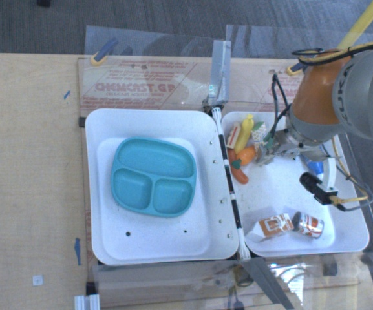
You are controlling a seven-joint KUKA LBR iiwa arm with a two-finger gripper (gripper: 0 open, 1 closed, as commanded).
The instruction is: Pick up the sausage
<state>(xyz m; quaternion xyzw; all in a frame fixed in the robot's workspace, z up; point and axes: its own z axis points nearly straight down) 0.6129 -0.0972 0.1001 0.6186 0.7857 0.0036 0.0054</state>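
Dark metal at the arm's tip marks the gripper (pixel 268 152), lowered into the upper left part of the right bin (pixel 348 234), right of centre in the frame. Whether it is open or shut cannot be told, since the wrist and cables crowd over it. Just left of it lies a cluster of toy food against the bin's left wall: a sausage in a bun (pixel 234 135) at the top of the pile, standing on end and leaning slightly, a yellow piece (pixel 247 123) beside it, and orange carrot-like pieces (pixel 243 155) below, the lowest one (pixel 239 175) lying nearest the wall. The gripper is close to this cluster, but contact with any piece cannot be made out. Above the gripper rises the grey arm (pixel 367 95) with its orange band (pixel 319 92), entering from the right edge. Lower in the same bin lie two small red-and-white packets (pixel 277 227) side by side. The left bin (pixel 102 173) carries a teal divided plate (pixel 154 176) near its middle. Both bins sit on the wooden bench (pixel 24 173).
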